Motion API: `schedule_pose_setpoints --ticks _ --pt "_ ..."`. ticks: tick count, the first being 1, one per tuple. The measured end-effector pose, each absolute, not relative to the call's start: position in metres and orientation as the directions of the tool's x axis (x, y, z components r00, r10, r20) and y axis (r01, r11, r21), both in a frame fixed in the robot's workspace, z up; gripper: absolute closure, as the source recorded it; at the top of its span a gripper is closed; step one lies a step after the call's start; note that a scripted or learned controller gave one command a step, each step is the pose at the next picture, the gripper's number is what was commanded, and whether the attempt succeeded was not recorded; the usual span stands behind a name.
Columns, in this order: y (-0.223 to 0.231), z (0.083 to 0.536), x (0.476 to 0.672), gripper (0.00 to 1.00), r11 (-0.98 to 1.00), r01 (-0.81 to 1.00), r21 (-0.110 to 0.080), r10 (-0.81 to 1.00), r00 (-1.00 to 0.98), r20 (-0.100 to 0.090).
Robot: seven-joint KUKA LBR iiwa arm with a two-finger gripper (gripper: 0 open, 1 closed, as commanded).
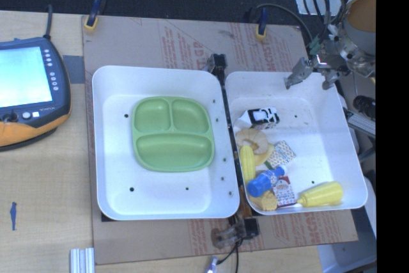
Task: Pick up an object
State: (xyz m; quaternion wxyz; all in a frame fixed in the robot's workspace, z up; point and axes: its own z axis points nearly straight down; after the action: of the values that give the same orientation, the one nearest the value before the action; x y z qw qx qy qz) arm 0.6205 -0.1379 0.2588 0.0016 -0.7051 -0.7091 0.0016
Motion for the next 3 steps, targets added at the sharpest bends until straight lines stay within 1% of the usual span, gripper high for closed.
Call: schedule_pose_setpoints --ticks 1,2,3 --pt "-0.092 0.145 0.613 0.0 0.008 1.0 -0.008 1.0 -0.008 0.0" --pt "-0.111 0.091 0.656 0.0 0.008 1.0 -0.005 1.0 -0.008 -0.002" --pt "-0.093 0.092 0.59 0.0 0.005 1.0 -0.004 1.0 -0.005 -0.001"
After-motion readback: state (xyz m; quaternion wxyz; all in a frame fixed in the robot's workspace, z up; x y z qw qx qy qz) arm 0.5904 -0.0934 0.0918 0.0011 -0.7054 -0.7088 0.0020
